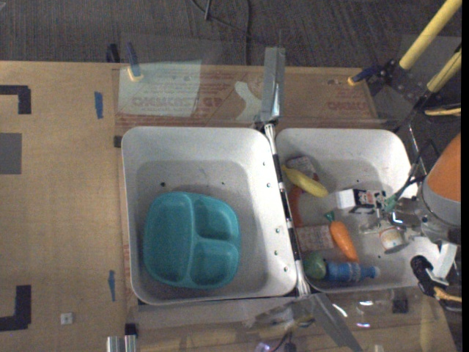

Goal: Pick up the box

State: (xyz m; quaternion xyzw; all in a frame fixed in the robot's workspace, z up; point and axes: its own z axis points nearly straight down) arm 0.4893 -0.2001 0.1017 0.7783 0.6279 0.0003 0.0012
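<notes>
A small white box (346, 198) lies near the middle of the right bin (344, 141), just right of a yellow banana (306, 182). A flat brownish box (314, 236) lies lower down, against the bin's left wall, beside an orange carrot (343, 240). My gripper (377, 210) hangs over the right half of this bin, directly right of the white box and very close to it. The grey arm with its orange band (448, 178) reaches in from the right edge. Whether the gripper touches the white box is unclear.
A blue bottle (350, 272) and a green round item (315, 266) lie along the right bin's front wall. A reddish item (294, 200) sits under the banana. The left bin (146, 152) holds a teal divided plate (192, 238). A metal divider (282, 218) separates the bins.
</notes>
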